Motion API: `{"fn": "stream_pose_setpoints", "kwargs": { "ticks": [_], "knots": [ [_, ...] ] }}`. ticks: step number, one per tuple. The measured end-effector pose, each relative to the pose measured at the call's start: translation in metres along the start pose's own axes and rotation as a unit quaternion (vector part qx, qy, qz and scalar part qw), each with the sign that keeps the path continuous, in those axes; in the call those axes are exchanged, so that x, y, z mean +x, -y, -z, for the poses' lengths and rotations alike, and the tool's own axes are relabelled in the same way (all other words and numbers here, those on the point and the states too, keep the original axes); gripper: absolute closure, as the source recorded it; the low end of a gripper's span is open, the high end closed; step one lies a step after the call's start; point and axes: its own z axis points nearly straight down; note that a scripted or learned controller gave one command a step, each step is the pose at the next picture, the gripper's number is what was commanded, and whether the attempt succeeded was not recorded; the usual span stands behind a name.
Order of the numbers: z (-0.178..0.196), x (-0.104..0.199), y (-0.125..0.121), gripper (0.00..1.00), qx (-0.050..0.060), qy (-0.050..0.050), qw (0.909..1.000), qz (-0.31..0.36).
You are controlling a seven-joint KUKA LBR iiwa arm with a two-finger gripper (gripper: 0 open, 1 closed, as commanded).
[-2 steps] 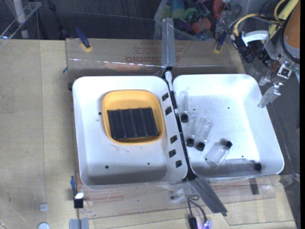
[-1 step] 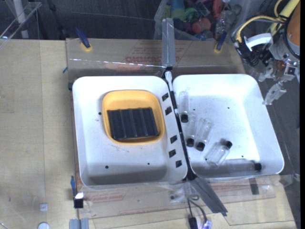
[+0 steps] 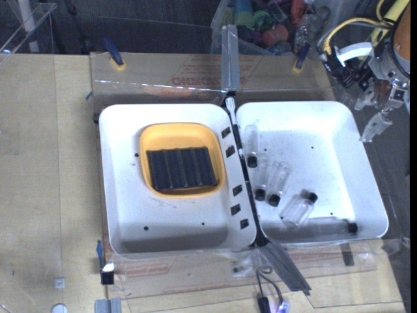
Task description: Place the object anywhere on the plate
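The task's things, several small clear glass vials with black caps (image 3: 273, 178), lie on the floor of the right white bin (image 3: 339, 119), gathered toward its left side near the divider. One lies close to the dividing wall with its cap at about mid-height of the bin, two or three lie side by side a little to the right with their caps toward the near edge, and one more vial (image 3: 300, 206) lies nearer the front, tilted with its cap up and to the right. The cluster's long axes run roughly from far to near, slightly slanted. The yellow square plastic plate (image 3: 151, 142), bearing a dark ribbed rectangular block (image 3: 180, 168), sits in the left white bin (image 3: 117, 175), just across the divider from the vials. The gripper (image 3: 381, 113) hangs at the upper right, above and outside the right bin's far right corner, well apart from the vials, with nothing visible in it; whether it is spread or closed cannot be told. The vials thus lie to the left of it and nearer the camera, so the coming move would probably be a reach leftward and down.
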Motion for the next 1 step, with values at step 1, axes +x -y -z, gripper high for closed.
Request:
{"fn": "stream_pose_setpoints", "kwargs": {
  "ticks": [1],
  "knots": [
    [-0.017,-0.0333,-0.0095,0.0,0.0,0.003,0.9999,-0.012]
  ]
}}
